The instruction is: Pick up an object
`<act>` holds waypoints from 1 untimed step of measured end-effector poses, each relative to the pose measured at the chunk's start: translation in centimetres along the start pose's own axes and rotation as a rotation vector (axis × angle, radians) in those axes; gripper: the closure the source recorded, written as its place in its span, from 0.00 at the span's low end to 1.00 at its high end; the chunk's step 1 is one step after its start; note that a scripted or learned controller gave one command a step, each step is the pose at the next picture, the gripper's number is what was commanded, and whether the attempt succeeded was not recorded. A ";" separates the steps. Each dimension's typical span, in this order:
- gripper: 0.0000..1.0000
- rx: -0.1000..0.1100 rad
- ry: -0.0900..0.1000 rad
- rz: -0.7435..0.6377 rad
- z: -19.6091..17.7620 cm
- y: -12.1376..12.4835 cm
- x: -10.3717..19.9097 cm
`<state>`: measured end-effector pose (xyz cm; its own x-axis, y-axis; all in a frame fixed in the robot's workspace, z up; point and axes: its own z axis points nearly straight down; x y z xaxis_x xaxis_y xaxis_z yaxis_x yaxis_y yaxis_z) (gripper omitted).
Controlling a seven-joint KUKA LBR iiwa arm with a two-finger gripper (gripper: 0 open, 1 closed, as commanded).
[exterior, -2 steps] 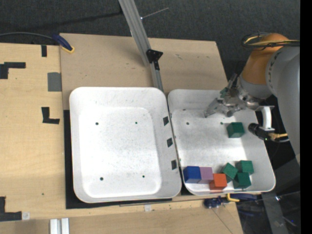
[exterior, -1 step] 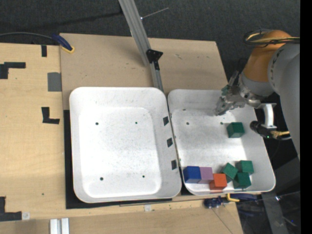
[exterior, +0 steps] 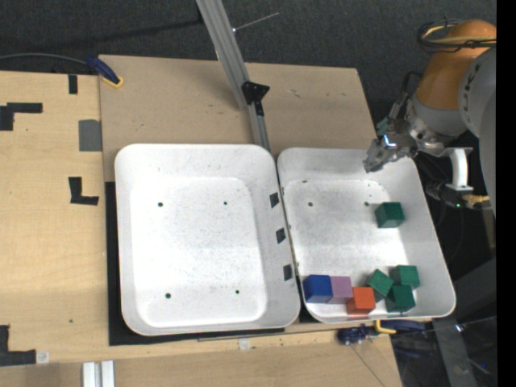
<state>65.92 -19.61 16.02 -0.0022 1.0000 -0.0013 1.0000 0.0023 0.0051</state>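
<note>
My gripper [exterior: 376, 163] hangs over the far rim of the right bin [exterior: 427, 216]; how my jaws stand I cannot tell (too small and dark). Nearest me in that bin sits a lone green block [exterior: 389, 214]. Along its near wall cluster blue [exterior: 318, 288], purple [exterior: 341, 287], orange [exterior: 363, 298] and three green blocks [exterior: 398, 286].

Worktop [exterior: 185, 95] is light wood, w/ black tape marks and a grey patch near its left side. Two shallow white bins sit on it side by side, touching along the middle: left bin [exterior: 129, 216] and right bin [exterior: 322, 164], on a dark mat [exterior: 113, 297] showing at the left bin's left and front edges. A blue-and-yellow clamp [exterior: 106, 71] lies at the back left. A slanted metal bar [exterior: 230, 51] meets the worktop betw. the bins.
</note>
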 end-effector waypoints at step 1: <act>1.00 0.000 0.000 0.000 -4.7 -0.4 0.6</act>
<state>65.50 -19.00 20.71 -0.0020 1.0000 -0.0011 1.0000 0.0021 0.0048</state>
